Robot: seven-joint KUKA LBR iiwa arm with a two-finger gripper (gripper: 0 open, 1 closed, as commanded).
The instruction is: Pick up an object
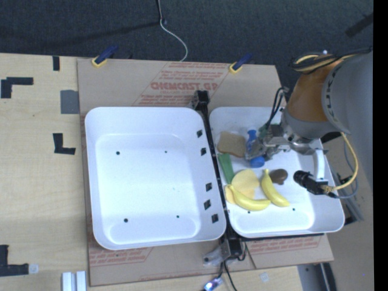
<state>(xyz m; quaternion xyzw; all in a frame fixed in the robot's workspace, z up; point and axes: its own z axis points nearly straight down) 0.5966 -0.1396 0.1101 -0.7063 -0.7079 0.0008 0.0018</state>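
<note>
Faintly, red "CHEMCAST" print marks the cardboard (182, 85); the hand's (262, 145) grip state is unclear.

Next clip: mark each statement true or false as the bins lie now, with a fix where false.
1. Two bananas lie in the right bin. True.
2. The bananas lie in the left bin. False: they lie in the right one.
3. The hand is over the right bin. True.
4. A green object lies along the right bin's left wall. True.
5. The brown flat piece rests on the bananas. False: it lies apart, toward the bin's far side.
</note>
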